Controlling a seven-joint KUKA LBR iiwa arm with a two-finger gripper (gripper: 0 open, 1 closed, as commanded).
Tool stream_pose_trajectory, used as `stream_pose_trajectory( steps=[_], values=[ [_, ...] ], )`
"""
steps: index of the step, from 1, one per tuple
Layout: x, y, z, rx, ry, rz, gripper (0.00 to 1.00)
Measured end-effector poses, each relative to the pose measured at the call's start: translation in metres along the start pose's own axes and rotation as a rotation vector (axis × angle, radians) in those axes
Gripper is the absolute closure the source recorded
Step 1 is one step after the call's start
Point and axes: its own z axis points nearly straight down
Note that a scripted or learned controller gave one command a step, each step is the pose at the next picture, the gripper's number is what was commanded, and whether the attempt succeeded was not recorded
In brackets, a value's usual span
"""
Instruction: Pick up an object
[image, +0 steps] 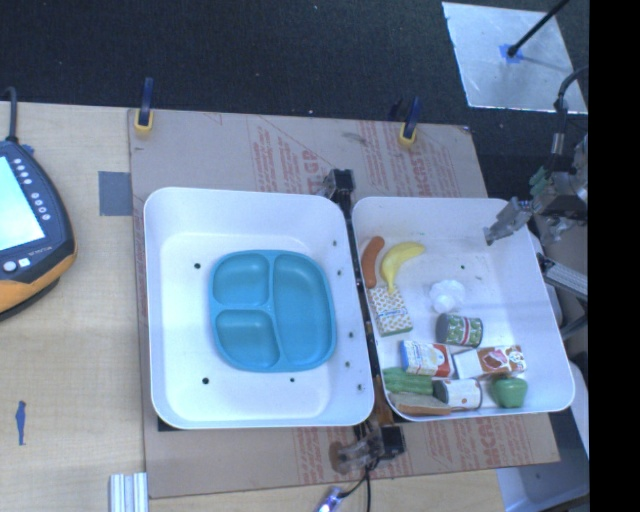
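Claw (503, 222) hovers at the right bin's (530, 262) far corner; grip state unclear. Banana (399, 262), sausage (371, 258), can (459, 329) lie well apart.

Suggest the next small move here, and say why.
Probably bring the gripper in over the right bin toward the banana. It sits at the bin's far right edge, holding nothing, while the toys lie lower and to the left.
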Motion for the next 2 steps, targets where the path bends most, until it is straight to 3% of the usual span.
stream_pose_trajectory(
  steps=[1, 2],
  values=[
    [0.046, -0.049, 0.083, 0.002, 0.000, 0.000, 0.00],
    [0.045, -0.072, 0.161, -0.002, -0.001, -0.002, 0.00]
  ],
)
